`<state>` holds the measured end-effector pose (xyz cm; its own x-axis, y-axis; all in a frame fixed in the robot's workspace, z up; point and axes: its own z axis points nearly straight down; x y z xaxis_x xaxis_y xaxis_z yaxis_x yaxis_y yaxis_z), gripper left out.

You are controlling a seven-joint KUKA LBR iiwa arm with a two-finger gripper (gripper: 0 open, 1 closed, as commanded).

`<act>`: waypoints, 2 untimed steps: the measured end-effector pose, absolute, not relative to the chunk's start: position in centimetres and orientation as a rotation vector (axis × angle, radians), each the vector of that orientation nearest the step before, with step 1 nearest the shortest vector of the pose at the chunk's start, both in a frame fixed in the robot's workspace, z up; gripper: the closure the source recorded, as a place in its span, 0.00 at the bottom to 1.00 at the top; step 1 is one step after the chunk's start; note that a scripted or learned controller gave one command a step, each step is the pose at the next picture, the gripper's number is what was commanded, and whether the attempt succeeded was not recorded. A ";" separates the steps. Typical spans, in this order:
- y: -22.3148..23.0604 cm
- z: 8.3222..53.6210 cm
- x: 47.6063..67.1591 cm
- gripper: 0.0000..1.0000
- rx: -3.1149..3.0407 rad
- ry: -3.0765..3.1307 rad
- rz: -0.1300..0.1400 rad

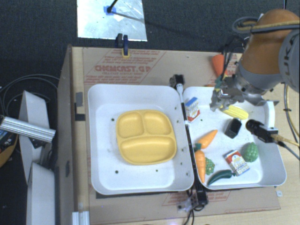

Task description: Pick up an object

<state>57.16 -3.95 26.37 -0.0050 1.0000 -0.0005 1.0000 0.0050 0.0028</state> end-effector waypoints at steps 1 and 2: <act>-0.1 24.4 56.4 1.00 2.216 2.226 0.002; -1.1 25.1 53.2 1.00 2.219 2.223 0.001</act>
<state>53.24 -1.09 25.09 -0.0018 1.0000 0.0002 1.0000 0.0018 0.0009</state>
